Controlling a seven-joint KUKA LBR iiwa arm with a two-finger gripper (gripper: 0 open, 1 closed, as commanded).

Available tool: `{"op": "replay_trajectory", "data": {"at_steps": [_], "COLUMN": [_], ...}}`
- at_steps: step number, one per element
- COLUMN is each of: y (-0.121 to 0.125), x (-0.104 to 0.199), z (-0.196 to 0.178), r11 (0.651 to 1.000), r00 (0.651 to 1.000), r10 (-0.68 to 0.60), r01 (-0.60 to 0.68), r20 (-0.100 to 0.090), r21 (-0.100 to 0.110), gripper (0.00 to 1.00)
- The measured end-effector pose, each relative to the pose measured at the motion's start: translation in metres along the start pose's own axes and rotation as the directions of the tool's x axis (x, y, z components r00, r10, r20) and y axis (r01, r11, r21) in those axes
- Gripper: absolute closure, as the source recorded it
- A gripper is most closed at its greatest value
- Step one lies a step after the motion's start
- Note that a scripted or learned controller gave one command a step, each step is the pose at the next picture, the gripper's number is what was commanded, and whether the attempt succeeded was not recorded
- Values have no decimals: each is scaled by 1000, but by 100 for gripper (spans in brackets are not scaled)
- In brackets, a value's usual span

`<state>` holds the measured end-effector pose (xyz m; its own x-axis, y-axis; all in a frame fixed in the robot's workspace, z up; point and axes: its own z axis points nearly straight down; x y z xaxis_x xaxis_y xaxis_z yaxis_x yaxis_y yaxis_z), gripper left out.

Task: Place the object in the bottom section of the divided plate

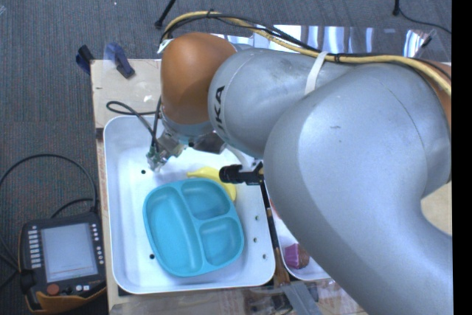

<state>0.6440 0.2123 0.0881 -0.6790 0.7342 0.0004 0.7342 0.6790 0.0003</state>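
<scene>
A light blue divided plate (193, 226) lies in the left white bin (124, 232), with one long section on its left and two smaller ones on its right. A yellow object (209, 175) rests on the bin floor, touching the plate's upper rim, partly hidden by a black part of the arm. My gripper (157, 158) hangs low over the bin's upper left area, above and left of the plate and left of the yellow object. Its tip is small and dark against the white floor.
The grey arm with its orange band (193, 77) covers the upper bin and most of the right bin (310, 271), where a pinkish item (297, 256) peeks out. A black cable (129, 113) loops over the left bin's top edge. A teach pendant (63, 256) lies left of the bench.
</scene>
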Motion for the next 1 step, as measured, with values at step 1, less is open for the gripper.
{"op": "replay_trajectory", "data": {"at_steps": [1], "y": [-3], "x": [42], "z": [-117], "r11": [1000], "r00": [1000], "r10": [-8], "r01": [8], "r20": [0], "r21": [0], "gripper": [100]}}
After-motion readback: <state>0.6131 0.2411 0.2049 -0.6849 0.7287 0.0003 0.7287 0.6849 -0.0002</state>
